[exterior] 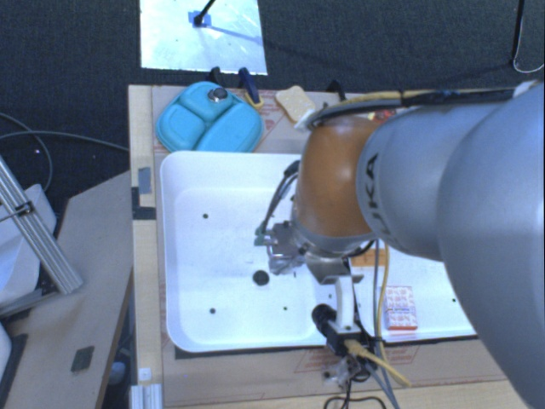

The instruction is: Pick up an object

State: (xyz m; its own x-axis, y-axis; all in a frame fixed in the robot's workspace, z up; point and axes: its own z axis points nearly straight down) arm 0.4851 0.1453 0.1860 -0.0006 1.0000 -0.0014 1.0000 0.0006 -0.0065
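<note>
A small round black object (261, 277) lies on the floor of the left white bin (192, 254), near its middle. My gripper (277, 250) hangs low over that bin, just up and to the right of the black object and very close to it. The grey arm with its orange band (336, 186) covers most of the gripper. Nothing shows as held. A small red and white box (400, 307) lies in the right bin, partly hidden by the arm.
Behind the left bin sit a blue lidded container (209, 119), a dark blue tool (249, 83) and a tan sponge-like piece (295, 102). The arm hides most of the right bin (434, 313).
</note>
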